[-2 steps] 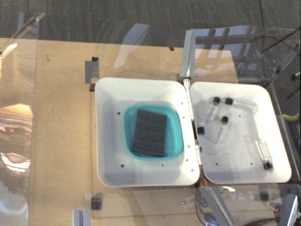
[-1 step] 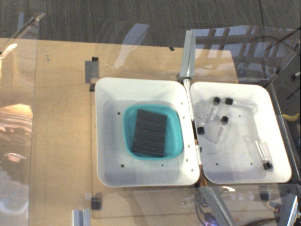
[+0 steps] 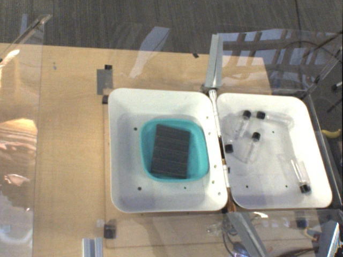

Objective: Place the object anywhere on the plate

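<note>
Camera view:
- A pale wooden surface [image 3: 64, 143] carried two shallow white bins side by side, their inner edges touching.
- The left bin [image 3: 122, 143] held a teal plate [image 3: 199, 155] with rounded corners, sitting about in the middle of the bin floor.
- A dark grey ribbed block [image 3: 170, 151] lay flat on the plate, well inside its rim and turned slightly off square. Ridges ran across its top face. This was the task's thing, and it rested wholly on the plate.
- The right bin [image 3: 273, 189] held several clear tubes with black caps.
- Two capped tubes [image 3: 246, 114] lay close together near the far side of that bin.
- A third tube [image 3: 253, 143] lay just nearer than that pair, with a loose-looking black cap [image 3: 229, 148] beside the bin's left wall.
- Another tube [image 3: 299, 174] lay apart from the rest, near the right corner, its cap pointing toward the near edge.
- A grey metal strip [image 3: 213, 63] ran away from the gap between the bins on the far side.
- Small dark fittings [image 3: 107, 68] sat on the surface beside the left bin's corners.
- Grey carpet [image 3: 134, 4] showed beyond the surface.
- Whether the hand was open or closed could not be told.
</note>
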Available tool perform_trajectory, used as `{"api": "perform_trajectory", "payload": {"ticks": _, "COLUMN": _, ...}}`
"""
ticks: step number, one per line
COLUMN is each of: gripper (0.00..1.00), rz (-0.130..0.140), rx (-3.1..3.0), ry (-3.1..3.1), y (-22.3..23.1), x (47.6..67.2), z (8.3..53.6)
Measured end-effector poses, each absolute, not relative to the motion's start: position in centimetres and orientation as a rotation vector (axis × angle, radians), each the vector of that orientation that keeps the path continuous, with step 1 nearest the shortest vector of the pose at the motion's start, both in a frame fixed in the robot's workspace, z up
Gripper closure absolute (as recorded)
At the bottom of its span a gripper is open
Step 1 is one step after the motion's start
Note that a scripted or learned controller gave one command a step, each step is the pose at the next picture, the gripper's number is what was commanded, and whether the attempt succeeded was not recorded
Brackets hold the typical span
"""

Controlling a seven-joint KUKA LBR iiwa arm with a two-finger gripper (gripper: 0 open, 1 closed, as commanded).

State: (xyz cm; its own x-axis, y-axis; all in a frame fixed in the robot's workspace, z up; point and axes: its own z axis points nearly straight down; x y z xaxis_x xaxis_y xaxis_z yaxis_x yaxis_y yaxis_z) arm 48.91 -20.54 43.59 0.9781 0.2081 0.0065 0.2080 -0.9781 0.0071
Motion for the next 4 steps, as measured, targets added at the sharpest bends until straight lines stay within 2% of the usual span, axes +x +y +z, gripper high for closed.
{"api": "perform_trajectory", "payload": {"ticks": 4, "gripper": 0.0, "rz": 0.011, "rx": 3.118, "ry": 0.329, "y": -20.53, "x": 48.91, "z": 43.6}}
